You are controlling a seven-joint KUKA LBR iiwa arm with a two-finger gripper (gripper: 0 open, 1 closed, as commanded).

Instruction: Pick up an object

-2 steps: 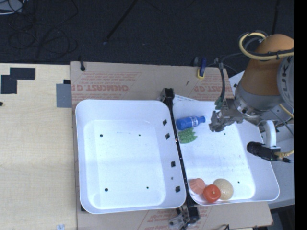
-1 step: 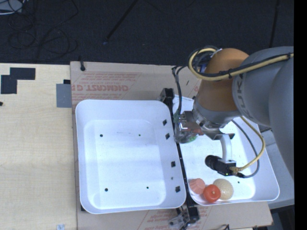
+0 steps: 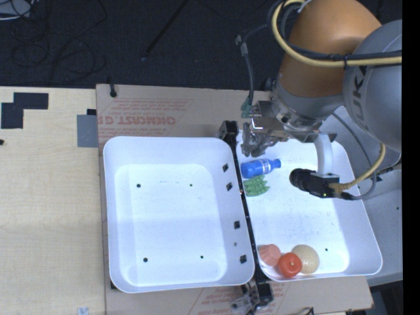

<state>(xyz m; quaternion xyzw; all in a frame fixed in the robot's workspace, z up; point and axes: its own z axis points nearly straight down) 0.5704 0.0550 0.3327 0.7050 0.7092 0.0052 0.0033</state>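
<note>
Gripper (image 3: 252, 143) hangs just above the blue bottle (image 3: 260, 168) in the right bin (image 3: 354, 241); whether it is spread or pressed together cannot be told.

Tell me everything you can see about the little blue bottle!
The blue bottle is small and looks like shiny plastic, with a paler cap end pointing toward the view's right. It lies on its side on the floor of the right bin, near the bin's far left corner and close to the divider between the bins. A green thing lies just below it in the picture, very close or touching. The gripper hangs right above its blue end.
</note>
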